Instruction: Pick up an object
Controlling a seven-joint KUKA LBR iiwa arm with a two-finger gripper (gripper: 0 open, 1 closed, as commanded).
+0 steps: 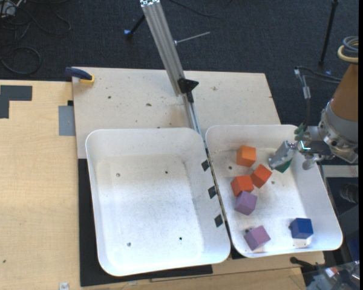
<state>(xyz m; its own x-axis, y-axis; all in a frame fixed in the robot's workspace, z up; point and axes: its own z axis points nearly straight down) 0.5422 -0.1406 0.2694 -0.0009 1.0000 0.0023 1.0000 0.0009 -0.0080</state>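
Note:
The right bin [317,189] holds several cubes. Three are orange: one [247,156] at the back, one [261,175] just right of centre and one [242,185] beside it. A purple cube [245,202] touches the third orange cube, and another purple cube [256,237] lies near the front rim. At the front right corner sits a blue cube [301,227]. My gripper [282,157] hangs over the bin's right half, just right of the middle orange cube. A small dark green piece [283,168] shows right under it; whether it is held is unclear.
The left bin [103,162] stands beside the right one, with black clips [210,191] along the shared rim. A slanted aluminium bar [166,44] rises behind the bins. A blue and yellow clamp [80,75] lies at the bench's back left corner.

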